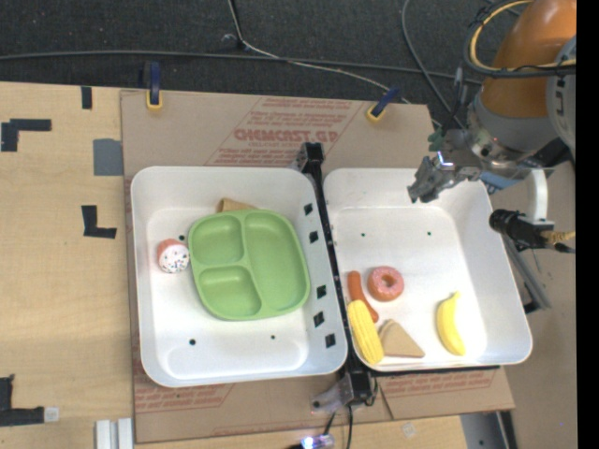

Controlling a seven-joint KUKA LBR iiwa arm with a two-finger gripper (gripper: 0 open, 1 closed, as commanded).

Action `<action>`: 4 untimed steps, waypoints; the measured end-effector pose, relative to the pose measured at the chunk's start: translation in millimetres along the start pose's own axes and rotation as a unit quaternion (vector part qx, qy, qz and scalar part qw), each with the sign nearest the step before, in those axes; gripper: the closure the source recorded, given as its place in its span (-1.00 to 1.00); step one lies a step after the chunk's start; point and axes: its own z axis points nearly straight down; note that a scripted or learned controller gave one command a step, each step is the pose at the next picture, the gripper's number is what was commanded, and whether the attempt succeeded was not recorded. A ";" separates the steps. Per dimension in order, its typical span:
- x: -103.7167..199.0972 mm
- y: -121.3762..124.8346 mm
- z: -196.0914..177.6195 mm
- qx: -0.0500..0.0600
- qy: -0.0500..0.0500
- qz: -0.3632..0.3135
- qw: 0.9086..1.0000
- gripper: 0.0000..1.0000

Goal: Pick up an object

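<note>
My gripper (pixel 423 187) hangs above the far edge of the right bin (pixel 421 223), with nothing seen between its fingers. Toy food lies at that bin's near side: a pink donut (pixel 385 282), an orange carrot (pixel 357 293), a yellow corn cob (pixel 364 332), a tan wedge of bread (pixel 401 341) and a yellow banana (pixel 449 325). All of these sit well below and nearer than the gripper.
The left bin (pixel 159 344) holds a green divided plate (pixel 249 264), a small pink and white ball (pixel 172 256) at its left and a tan piece (pixel 234 206) peeking from behind the plate. A black divider (pixel 319 251) separates the bins. Cables hang around the arm at upper right.
</note>
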 end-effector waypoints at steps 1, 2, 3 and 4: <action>49.0 7.2 -2.2 0.003 0.001 -0.002 1.000 1.00; 106.0 8.6 16.3 0.004 0.001 -0.003 1.000 1.00; 158.6 20.1 15.7 0.003 0.001 -0.003 1.000 1.00; 210.3 20.9 13.6 0.003 0.001 -0.003 1.000 1.00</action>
